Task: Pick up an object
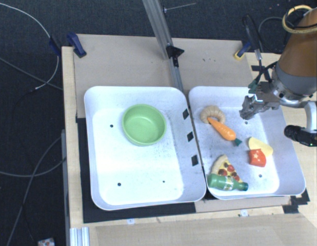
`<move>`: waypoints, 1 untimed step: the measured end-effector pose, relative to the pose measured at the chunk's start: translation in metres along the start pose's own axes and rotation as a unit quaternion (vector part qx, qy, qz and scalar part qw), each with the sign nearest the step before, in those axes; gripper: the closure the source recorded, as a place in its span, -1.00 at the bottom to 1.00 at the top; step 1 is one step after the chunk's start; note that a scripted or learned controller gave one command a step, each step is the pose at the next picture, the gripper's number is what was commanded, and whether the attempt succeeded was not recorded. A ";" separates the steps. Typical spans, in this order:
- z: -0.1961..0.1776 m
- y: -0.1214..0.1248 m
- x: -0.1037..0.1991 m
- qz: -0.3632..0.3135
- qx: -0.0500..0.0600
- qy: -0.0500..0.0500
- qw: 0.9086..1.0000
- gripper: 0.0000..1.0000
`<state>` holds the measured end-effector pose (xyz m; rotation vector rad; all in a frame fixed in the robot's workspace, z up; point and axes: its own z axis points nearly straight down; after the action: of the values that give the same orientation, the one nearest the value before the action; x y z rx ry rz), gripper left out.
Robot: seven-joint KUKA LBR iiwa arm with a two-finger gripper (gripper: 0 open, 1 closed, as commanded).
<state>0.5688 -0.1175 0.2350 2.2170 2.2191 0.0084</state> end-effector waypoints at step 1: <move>0.009 0.020 0.048 -0.002 0.001 0.000 1.000 1.00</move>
<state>0.5885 -0.0695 0.2263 2.2137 2.2252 0.0062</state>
